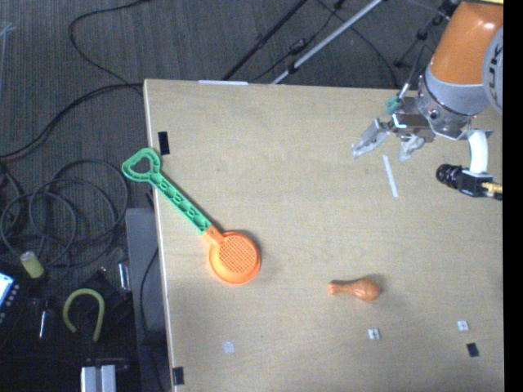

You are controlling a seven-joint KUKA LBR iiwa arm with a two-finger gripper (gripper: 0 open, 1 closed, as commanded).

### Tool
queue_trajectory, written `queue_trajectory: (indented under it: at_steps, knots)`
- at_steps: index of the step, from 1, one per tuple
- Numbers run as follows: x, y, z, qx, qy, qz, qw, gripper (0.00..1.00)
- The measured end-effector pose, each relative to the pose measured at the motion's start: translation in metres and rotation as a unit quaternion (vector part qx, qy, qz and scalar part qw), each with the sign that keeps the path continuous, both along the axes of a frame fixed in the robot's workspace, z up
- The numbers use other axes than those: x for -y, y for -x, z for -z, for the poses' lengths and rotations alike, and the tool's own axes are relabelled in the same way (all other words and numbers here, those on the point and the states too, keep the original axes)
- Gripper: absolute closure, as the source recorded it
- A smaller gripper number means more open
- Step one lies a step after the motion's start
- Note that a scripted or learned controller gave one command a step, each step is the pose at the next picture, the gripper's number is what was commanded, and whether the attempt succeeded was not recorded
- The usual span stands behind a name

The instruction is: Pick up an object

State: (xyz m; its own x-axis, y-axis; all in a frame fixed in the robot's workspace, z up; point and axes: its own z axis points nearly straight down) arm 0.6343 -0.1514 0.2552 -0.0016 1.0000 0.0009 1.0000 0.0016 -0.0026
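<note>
Near the middle of the tan surface [310, 137] lay the toy sieve [196, 219], the largest thing that could be picked up. Its round orange mesh head rested flat, and its green perforated handle ran up and to the left from the head, ending in a triangular loop just beside the surface's left edge. To the right of the sieve's head and slightly lower lay a small orange pear-shaped piece [356, 288], narrow end pointing back toward the sieve, apart from it. Farther right of the sieve and higher up lay a thin white stick [391, 176], tilted slightly, well apart from both orange things.

Well to the upper right of the sieve hung the claw [391, 141], just above the top end of the white stick. Its pale fingers [365, 144] were spread apart with nothing between them. Behind the claw the arm [466, 47] rose to the upper right, its orange band plain above the grey wrist, and a black fitting [458, 176] sat below the wrist at the right.

A few small black and white markers [373, 333] dotted the surface below and to the right of the sieve. Left of the sieve, off the surface, dark cables [57, 211] coiled on the grey carpet, with a curved green piece [83, 307] among the clutter.
</note>
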Motion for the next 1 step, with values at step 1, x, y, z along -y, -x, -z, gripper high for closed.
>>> queue_trajectory:
  at_steps: [1]
  knots:
    - [0.0236, -0.0258, 0.0575, 0.000, 0.0021, -0.014, 0.9999, 0.00]
